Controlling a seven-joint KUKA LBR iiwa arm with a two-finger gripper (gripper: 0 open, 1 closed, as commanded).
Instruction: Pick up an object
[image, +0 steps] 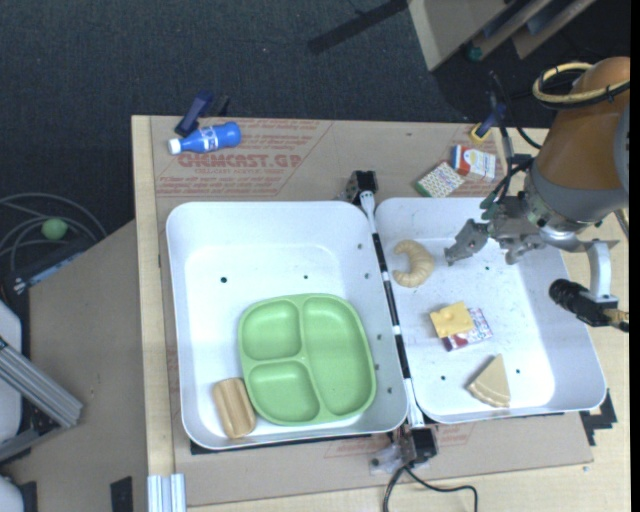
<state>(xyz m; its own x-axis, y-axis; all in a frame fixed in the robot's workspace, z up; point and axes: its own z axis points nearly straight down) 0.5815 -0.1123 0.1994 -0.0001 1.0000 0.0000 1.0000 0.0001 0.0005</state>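
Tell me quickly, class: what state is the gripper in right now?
Gripper: open, holding nothing, fingers spread above the right bin, beside the croissant.

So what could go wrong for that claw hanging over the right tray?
The gripper hangs with fingers spread beside the croissant, which sits close to the bin's left wall; a finger might hit that wall. The yellow block lies against a small packet, so a grab there could catch both or neither.
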